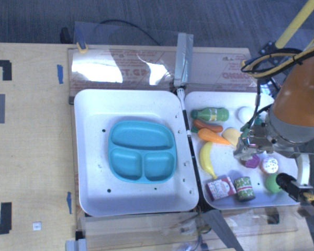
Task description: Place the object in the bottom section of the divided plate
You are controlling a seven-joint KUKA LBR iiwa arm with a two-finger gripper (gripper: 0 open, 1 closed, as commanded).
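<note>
Arm (298,103) over right bin (220,203); blue divided plate (142,150) in left bin (94,192)

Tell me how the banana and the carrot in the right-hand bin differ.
The banana is yellow and curved; the carrot is orange and straight. The banana runs roughly up and down the view, the carrot lies crosswise, just above it. Both are toy foods lying flat near the right bin's left side.

Robotics lab: taped bench (31,140), white bins (89,156) (toy food (206,159)).
</note>
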